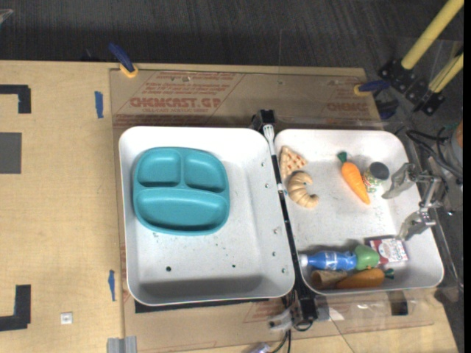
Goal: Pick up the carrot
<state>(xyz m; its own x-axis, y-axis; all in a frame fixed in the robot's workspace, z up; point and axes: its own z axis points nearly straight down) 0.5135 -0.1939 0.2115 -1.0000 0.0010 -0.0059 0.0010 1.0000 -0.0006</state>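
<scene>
Lettering in red on the brown sheet (221,98) beyond the two bins reads "CHEMCAST GP"; fainter print further along it is too pale to read. The carrot (355,181) lies in the right bin (324,145), toward its far wall, green top pointing at that wall. Just beside it, on the arm's side, stands a small round dark-topped item (377,172) I cannot identify. The gripper (406,203) hangs over the bin's outer wall, its two metal fingers spread apart with nothing between them, near the carrot but not touching it. A waffle piece (291,159) and a croissant (302,190) sit by the wall shared with the left bin (147,271), which holds a teal divided plate (180,190). Along the right bin's near wall a blue bottle (331,259), a green piece (366,257) and a printed packet (394,251) crowd together, labels too small to read, partly covering a long orange item (360,278). Bare floor lies between carrot and bottle.
</scene>
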